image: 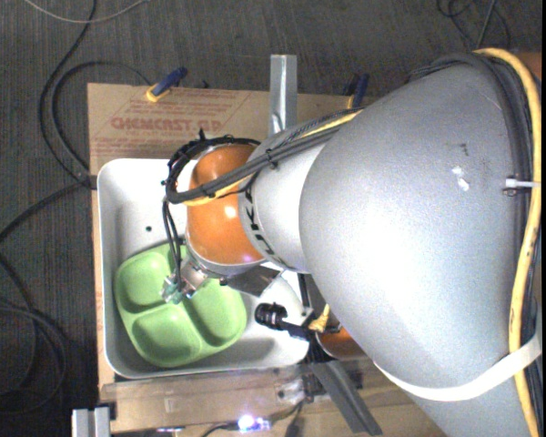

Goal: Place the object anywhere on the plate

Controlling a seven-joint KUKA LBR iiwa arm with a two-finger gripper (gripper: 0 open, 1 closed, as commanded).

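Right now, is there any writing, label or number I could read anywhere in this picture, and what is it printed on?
"CHEMCAST GP": my best reading of the faded red print on the brown board under the white bin; the letters are blurred, so I am not sure of it.
A smaller line of red print just below it on the same board: too small to read.
I can read no writing on the green plate, the bin or the arm.

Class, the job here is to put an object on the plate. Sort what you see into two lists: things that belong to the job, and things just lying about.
Belongs to the job:
- green plastic plate with compartments, in the white bin
- tool, low over the plate
- shallow white bin

Just lying about:
- blue clamp on the brown board
- brown printed cardboard board
- loose cables on the grey floor
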